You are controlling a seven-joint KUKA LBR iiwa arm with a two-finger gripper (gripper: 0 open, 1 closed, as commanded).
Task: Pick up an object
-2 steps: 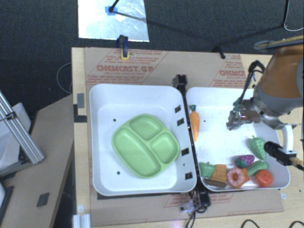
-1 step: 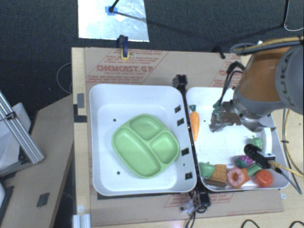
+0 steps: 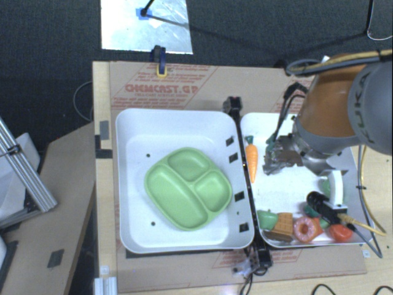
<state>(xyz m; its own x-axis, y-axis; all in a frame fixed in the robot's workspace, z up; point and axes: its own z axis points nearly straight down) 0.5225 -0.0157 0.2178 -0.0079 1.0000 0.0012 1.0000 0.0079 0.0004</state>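
My gripper [image 3: 277, 159] hangs over the upper middle of the right bin [image 3: 270, 123], above bare white floor; whether it is open or closed I cannot tell from here. The carrot [image 3: 250, 155] lies just to its left, tight along the black divider [image 3: 241, 158] between the bins; the other pieces crowd the bin's near edge, a green piece [image 3: 267, 217], a brown block [image 3: 284, 225], a pink doughnut [image 3: 305, 228] and a red piece [image 3: 341, 231]. The left bin [image 3: 132, 128] bears a green sectioned plate [image 3: 187, 188] with open floor all round it.
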